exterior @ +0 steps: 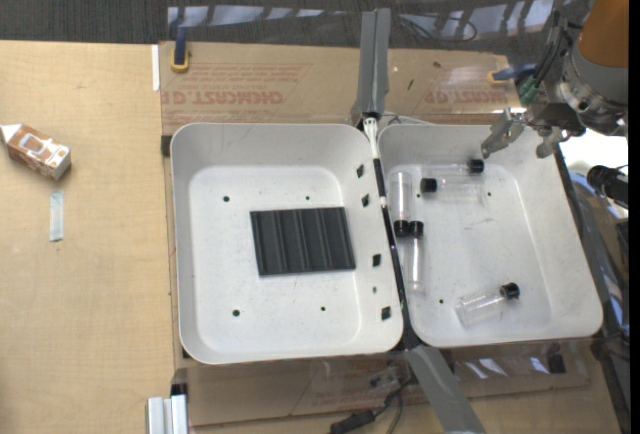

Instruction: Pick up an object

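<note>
The claw (527, 130) is hovering spread open and gripping nothing above the right bin's (560, 322) far rim. Just below-left, clear black-capped tubes (452, 186) are lying scattered, open white floor between them.

Cardboard sheet (270, 87) behind the left bin (200, 322): red print, upside down from the camera view, reads as "CHEMCAST GP" twice, once large and once in a smaller line just nearer the bin. Fainter red print on the cardboard behind the right bin (560, 322), too washed out for me to read.
</note>
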